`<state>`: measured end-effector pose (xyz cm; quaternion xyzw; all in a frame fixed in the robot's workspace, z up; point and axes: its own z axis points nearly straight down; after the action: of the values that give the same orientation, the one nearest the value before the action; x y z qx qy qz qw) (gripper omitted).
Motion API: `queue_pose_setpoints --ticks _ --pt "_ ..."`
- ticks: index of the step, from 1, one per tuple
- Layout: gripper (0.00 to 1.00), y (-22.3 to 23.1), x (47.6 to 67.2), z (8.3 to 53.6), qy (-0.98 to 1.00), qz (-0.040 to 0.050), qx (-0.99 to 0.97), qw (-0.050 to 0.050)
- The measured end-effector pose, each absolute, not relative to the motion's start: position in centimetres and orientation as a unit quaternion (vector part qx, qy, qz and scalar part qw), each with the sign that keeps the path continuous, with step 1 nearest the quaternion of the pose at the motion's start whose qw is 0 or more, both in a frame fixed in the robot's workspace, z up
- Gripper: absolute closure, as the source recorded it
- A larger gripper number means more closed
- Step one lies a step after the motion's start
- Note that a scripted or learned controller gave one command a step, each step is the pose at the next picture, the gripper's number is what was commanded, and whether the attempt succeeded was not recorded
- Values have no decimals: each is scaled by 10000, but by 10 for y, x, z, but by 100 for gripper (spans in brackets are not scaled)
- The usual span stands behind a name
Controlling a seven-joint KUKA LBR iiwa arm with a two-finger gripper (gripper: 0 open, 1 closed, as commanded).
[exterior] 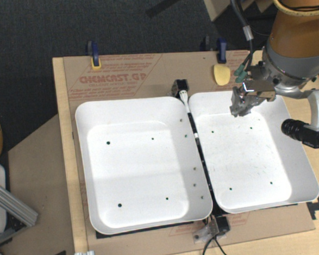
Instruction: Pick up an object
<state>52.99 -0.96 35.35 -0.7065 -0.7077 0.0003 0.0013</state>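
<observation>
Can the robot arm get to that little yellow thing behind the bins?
Probably yes. The yellow thing lies in the open on the board, close beside the end effector, with nothing between them.

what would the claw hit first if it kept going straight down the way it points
Most likely the bare floor of the right bin. The claw points down over that bin's upper left part, and nothing lies under it there. Its height above the floor is hard to judge from this slanted view.

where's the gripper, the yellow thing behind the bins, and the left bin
two-finger gripper (241, 108), camera view, between its fingertips
pale yellow rounded object (221, 74), camera view, its middle
shallow white left bin (84, 157), camera view, its left wall
</observation>
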Motion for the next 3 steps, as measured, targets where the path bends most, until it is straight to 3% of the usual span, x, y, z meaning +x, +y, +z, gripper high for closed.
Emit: queue_pose_setpoints --ticks 1,2,3 --pt "100 0 580 256 -7076 16 -7066 18" --pt "100 51 570 399 -7096 -71 -7045 -50" --pt "100 78 600 295 -7080 30 -7062 28"
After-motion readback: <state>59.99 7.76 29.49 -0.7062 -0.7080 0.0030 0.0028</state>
